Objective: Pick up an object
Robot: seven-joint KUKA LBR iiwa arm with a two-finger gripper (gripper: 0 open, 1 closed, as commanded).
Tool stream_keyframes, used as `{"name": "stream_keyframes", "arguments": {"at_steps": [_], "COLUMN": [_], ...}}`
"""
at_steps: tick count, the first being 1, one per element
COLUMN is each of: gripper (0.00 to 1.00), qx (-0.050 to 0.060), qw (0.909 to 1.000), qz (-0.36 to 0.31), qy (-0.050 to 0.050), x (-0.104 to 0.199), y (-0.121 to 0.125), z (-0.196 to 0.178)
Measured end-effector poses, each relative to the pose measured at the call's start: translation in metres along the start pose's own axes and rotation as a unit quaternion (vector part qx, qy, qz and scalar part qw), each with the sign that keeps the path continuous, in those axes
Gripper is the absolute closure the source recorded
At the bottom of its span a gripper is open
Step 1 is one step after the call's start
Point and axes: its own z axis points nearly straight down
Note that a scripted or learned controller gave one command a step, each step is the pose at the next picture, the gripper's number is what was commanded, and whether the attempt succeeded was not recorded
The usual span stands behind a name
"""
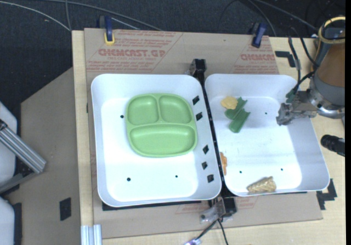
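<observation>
Dark carpet and loose cables surround the bench (82,129), which bears two white bins. Left bin (109,183) holds a green tray (161,124). Right bin (307,167) holds a yellow piece (229,103) touching a green piece (239,118) at its 10 o'clock, and a tan lump (261,185) at 6 o'clock against the rim. Gripper (286,113) hangs at the bin's 3 o'clock, well apart from all of them; whether its fingers are spread I cannot tell. Risks, as I judge: a descent here meets bare floor; the touching pair may shift together; the lump's rim spot may block a finger.
</observation>
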Motion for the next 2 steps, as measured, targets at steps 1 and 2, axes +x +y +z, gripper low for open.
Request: {"name": "stream_keyframes", "arguments": {"at_steps": [1,2], "gripper": [1.0,1.0], "qx": [-0.001,0.001], "qw": [1.0,1.0], "qz": [0.0,-0.003], "qy": [0.0,0.002], "x": [0.0,0.048], "y": [0.002,0.009], "z": [-0.051,-0.061]}}
